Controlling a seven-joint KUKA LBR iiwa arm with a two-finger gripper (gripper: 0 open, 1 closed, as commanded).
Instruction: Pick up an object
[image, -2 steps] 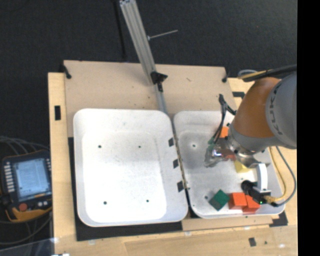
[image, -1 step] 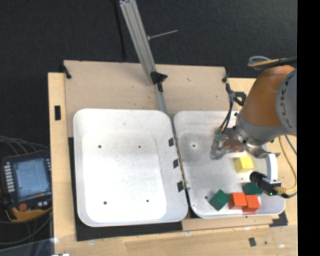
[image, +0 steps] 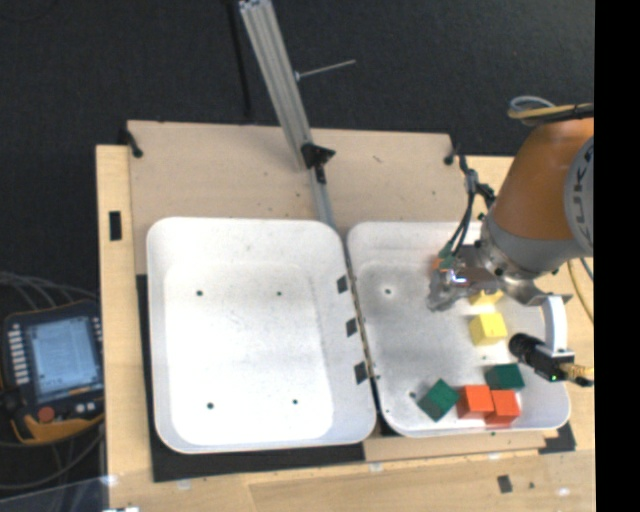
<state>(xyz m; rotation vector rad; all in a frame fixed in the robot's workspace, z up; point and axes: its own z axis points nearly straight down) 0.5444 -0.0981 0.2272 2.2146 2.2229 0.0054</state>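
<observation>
A grey and orange robot arm (image: 540, 200) reaches over the right white bin (image: 400, 250), its hand (image: 445, 290) low near the bin's middle; whether the hand is open or closed cannot be told. A yellow block (image: 488, 328) lies just beside it, while two green blocks (image: 436, 399) (image: 505, 376) and two orange blocks (image: 476, 400) (image: 505, 405) cluster along the bin's near edge.

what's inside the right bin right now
The right bin holds a yellow block, two green blocks and two orange blocks. The gripper and arm cover part of the bin's far right.
</observation>
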